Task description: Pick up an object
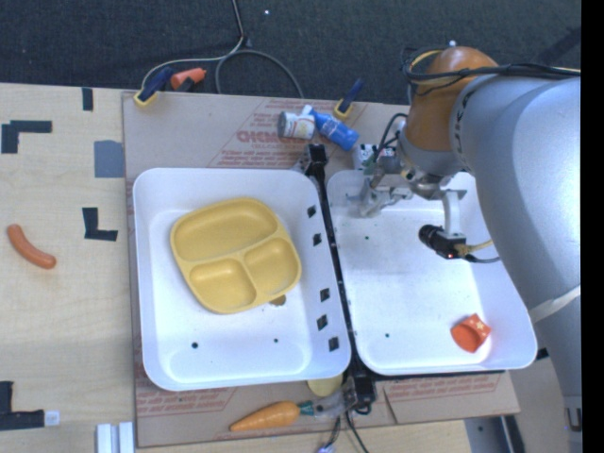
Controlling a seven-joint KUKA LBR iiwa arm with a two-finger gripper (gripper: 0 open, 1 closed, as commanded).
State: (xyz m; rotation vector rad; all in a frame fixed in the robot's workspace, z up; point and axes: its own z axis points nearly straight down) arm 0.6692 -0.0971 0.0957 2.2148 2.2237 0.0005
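Camera view is looking down on a pale wooden desk [66,347] with a brown cardboard sheet [236,140] lying over its middle. At the far left a small sausage [31,247], smooth and reddish orange, is lying alone on the bare wood with plenty of open room around it. Further right, two shallow white bins with rounded corners are sitting side by side on the cardboard, their inner rims touching. The left bin [160,347] is holding a yellow plate [236,254], a matt plastic one with rounded corners and three compartments, lying flat in the upper half; the floor beneath it is showing bare white with a few dark specks. Just below the bins, near the front edge, a carrot [268,415] is lying on its side, orange and tapered. Behind the bins, a small white and blue bottle [317,126] is lying on the cardboard. The right bin [406,347] is holding a small orange block [471,333], glossy and angular, close to its near right corner and well apart from the arm. The pincer [376,194] is hanging over the far left corner of that bin, grey and metallic; whether its fingers are spread or together is not something I can tell. The wide grey arm is covering the bin's right edge.
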